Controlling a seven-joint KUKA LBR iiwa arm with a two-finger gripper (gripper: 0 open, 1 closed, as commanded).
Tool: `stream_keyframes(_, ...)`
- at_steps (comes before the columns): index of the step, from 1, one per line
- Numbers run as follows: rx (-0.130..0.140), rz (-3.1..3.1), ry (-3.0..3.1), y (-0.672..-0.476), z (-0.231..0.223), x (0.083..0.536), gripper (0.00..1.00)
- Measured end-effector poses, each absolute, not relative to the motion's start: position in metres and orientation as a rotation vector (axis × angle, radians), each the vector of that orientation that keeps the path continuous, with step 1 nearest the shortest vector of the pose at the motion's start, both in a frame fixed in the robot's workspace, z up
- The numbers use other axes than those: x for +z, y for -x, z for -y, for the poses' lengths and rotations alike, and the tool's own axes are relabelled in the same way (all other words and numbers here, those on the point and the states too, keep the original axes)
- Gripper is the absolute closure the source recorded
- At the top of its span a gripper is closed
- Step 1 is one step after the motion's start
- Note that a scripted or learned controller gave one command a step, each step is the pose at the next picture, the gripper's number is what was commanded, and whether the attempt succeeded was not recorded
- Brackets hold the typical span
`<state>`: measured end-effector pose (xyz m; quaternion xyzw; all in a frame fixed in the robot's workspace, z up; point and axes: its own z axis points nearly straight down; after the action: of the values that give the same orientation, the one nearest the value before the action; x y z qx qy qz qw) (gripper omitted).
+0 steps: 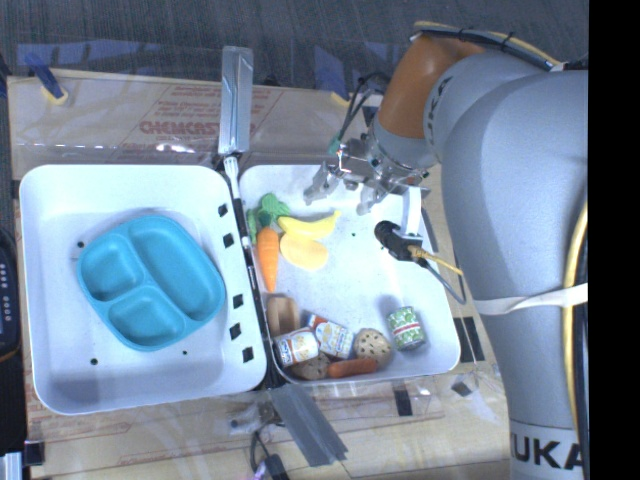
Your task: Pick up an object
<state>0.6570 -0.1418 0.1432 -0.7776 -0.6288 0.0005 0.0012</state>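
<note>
While my gripper (345, 190) hangs with its fingers spread apart and nothing between them, it sits at the twelve o'clock end of the right bin (440, 313), just above the banana (308, 226). That yellow piece lies near the carrot (268, 255) at nine o'clock of the bin, so I judge it the easiest target: it lies apart from the crowd. The cans (320, 344) and cookie (372, 344) bunch along the six o'clock wall, probably harder to grip. The blue tray (150, 281) fills the left bin (50, 368).
</note>
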Motion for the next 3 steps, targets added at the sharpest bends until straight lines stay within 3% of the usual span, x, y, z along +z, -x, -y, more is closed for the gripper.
stream_keyframes(1, 0.008, 2.007, 2.409, -0.639, 0.131, 0.09, 0.0)
stream_keyframes(2, 0.005, 2.012, 2.406, -0.64, 0.13, 0.101, 1.0)
stream_keyframes(3, 0.005, 2.164, 2.273, -0.657, 0.134, 0.094, 1.0)
